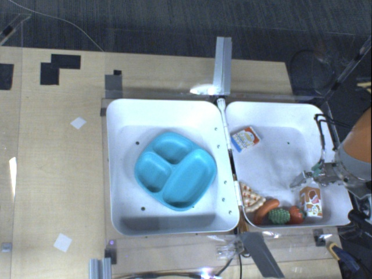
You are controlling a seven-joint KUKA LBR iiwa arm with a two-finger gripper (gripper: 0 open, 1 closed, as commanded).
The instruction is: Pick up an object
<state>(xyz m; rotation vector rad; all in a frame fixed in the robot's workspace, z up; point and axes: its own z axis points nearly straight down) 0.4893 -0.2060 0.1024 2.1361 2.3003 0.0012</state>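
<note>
Two white bins sit side by side on the bench: the left bin (116,156) carries a blue divided tray (174,170), and the right bin (273,121) carries the loose items. The gripper (309,176) hangs at the right side of the right bin, just above a small juice-style carton (312,202) that lies near the bin's near right corner. Whether the jaws are apart or together I cannot tell; the metal at the tip is too small and blurred, and nothing is seen between them.

Other candidates lie along the near edge of the same bin: a waffle-patterned piece (250,196), an orange sausage-like toy (264,208), a green knobbly piece (279,215) and a red piece (296,215) touching one another in a row. A second small packet (244,138) lies apart, near the far left of that bin.

The carton, closest to the gripper, looks the likely target. It seems light and stiff, a small box with flat printed faces that may be slick, so a grip across its two narrower sides at mid-body should hold best. Crowding by the red piece on its left and the bin wall on its right leaves little room for the jaws, and a glancing touch could simply push it aside.
</note>
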